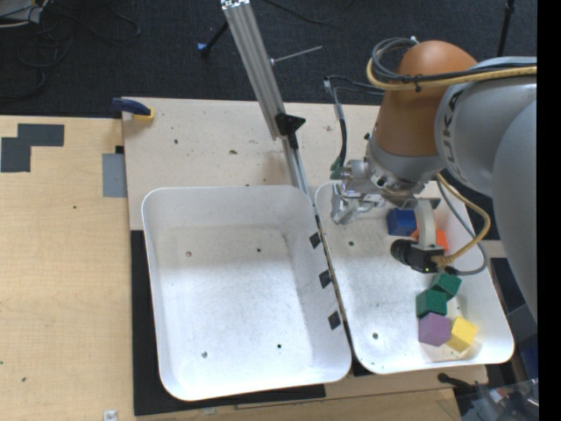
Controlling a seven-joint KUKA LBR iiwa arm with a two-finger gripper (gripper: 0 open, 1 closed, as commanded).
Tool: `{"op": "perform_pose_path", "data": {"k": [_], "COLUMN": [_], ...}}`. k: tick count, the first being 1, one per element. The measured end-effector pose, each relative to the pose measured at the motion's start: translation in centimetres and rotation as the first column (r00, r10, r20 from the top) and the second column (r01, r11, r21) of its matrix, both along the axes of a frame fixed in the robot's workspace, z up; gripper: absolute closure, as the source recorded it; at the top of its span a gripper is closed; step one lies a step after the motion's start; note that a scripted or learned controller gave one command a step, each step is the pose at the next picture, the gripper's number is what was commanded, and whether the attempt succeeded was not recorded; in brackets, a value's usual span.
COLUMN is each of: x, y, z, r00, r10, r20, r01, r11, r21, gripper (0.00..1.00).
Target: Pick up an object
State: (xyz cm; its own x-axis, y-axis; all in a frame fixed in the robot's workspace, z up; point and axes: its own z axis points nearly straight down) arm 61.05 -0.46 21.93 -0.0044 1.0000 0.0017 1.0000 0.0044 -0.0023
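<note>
Looking down, you see:
Gripper: the metal two-finger gripper [344, 209] hangs over the far left corner of the right white bin [377, 340]; you cannot tell how it is set.
Objects: a blue block [401, 223] lies just right of it; green blocks [436, 296], a purple cube [433, 329] and a yellow cube [464, 333] cluster near the front right corner.

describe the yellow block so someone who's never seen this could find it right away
Look in the right-hand white bin, at its near right corner. A small cluster of blocks sits there: the yellow block is at the cluster's right end, beside a purple block and below two green blocks. It is the only yellow one.
</note>
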Motion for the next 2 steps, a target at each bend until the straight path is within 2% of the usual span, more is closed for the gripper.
{"op": "perform_pose_path", "data": {"k": [1,2], "x": [2.0,2.1], "y": [5.0,9.7], "z": [1.3,1.7], "r00": [1.000,1.000], "r10": [0.000,-0.001], "r20": [0.002,0.001], "r01": [0.000,0.001], "r11": [1.000,1.000], "r21": [0.000,-0.001], "gripper": [1.00,1.00]}}
